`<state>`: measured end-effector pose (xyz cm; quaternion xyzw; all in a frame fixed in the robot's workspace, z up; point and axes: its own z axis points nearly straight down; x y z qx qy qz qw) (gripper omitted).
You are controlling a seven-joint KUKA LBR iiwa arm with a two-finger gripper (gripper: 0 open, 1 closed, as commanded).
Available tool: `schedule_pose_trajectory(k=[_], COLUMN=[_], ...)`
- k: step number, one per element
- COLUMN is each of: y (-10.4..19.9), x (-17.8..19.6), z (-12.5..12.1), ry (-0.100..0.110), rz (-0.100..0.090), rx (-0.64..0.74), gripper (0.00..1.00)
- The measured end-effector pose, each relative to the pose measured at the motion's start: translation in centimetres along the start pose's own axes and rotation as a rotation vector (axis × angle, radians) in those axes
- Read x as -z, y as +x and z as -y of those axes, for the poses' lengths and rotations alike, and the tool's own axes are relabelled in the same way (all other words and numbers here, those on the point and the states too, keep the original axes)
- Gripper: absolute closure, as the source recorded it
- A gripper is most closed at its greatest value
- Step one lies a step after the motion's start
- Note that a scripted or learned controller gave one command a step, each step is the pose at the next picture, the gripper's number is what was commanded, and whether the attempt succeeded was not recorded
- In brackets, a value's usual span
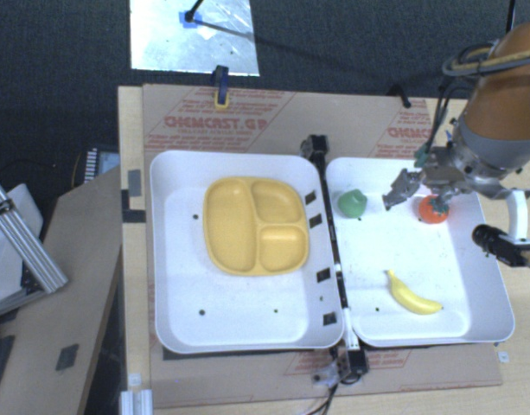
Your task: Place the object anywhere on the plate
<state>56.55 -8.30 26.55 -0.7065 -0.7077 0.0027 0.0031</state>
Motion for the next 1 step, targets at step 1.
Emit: schedule_pose_trajectory(k=[1], y=[0.01], x=[0.5], z=[-0.18], ry=[-0.01], rz=[0.001], rx=[0.002], gripper=[0.0])
